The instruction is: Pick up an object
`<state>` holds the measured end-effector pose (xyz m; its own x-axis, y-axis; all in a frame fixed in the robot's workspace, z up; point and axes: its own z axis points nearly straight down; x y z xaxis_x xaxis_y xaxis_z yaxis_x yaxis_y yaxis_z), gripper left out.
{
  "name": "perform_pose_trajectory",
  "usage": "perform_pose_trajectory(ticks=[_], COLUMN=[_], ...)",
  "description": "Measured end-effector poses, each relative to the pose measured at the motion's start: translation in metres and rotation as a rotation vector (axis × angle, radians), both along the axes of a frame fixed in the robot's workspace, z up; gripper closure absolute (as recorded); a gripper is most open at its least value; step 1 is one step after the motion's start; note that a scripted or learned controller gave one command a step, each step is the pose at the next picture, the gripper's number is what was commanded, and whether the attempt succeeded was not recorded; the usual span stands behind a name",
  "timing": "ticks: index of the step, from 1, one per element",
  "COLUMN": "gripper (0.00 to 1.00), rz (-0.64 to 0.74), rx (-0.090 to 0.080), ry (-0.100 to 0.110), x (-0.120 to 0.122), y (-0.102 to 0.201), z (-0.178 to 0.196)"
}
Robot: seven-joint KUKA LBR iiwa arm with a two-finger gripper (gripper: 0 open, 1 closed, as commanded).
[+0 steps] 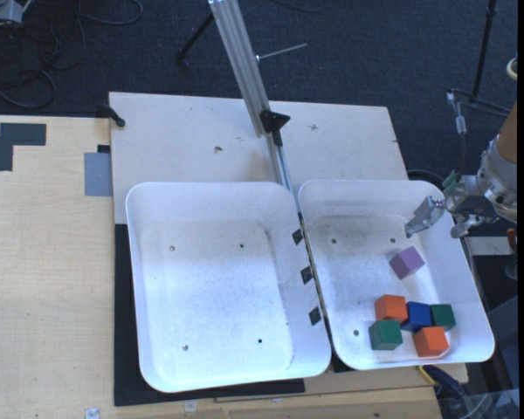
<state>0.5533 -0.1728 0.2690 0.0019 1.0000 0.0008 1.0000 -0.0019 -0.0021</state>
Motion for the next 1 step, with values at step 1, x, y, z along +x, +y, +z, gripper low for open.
perform_pose_trajectory(ticks=[1], gripper=[0.00], rz=[0.001], rx=[0.002], ry=[0.009], x=[-0.0121], y=[-0.0313], z=[-0.1497])
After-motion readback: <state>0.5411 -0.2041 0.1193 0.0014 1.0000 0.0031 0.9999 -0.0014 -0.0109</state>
